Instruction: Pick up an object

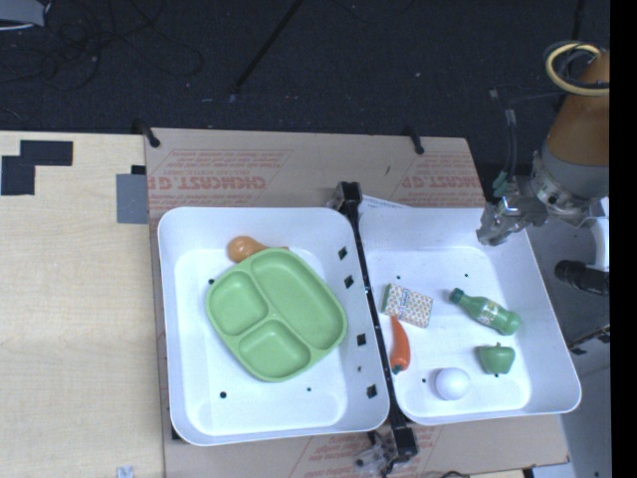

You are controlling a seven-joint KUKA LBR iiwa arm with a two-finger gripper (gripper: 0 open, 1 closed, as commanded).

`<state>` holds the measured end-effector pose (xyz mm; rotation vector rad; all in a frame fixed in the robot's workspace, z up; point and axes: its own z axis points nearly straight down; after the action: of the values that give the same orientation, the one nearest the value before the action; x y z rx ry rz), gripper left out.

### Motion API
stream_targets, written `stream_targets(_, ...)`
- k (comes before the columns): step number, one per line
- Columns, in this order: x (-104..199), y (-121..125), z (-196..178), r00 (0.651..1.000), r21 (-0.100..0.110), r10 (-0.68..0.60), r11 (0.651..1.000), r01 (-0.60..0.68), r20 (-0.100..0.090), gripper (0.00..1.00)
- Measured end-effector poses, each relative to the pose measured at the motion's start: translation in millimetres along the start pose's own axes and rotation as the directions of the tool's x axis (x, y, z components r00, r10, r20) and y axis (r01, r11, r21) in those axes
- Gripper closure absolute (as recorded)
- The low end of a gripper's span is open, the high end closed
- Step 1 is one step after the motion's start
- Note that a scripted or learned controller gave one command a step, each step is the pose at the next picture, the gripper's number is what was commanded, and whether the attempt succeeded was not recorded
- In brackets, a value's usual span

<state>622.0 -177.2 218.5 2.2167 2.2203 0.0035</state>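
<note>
Poised above the far right corner of the right bin (557, 327): gripper (495, 225), finger state impossible to tell, nothing visibly held. In that bin, well apart from it: green bottle (485, 311), green pepper (497, 358), white ball (451, 383), orange carrot (399, 346) touching a patterned packet (409, 305). In the left bin (189, 366): green 3-compartment plate (276, 313), with an orange fruit (243, 248) at its far edge

One fixed camera looks down slantwise on both bins (199, 406)
</note>
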Motion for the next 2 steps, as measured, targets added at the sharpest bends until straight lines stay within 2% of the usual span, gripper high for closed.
stream_targets(1, -1.2, 0.1, -19.9, 1.000, 0.004, -0.001, 1.000, 0.001, -0.002, 1.00)
stream_targets(2, 46.1, -0.3, -8.7, 1.000, 0.009, -0.002, 1.000, 0.002, -0.003, 1.00)
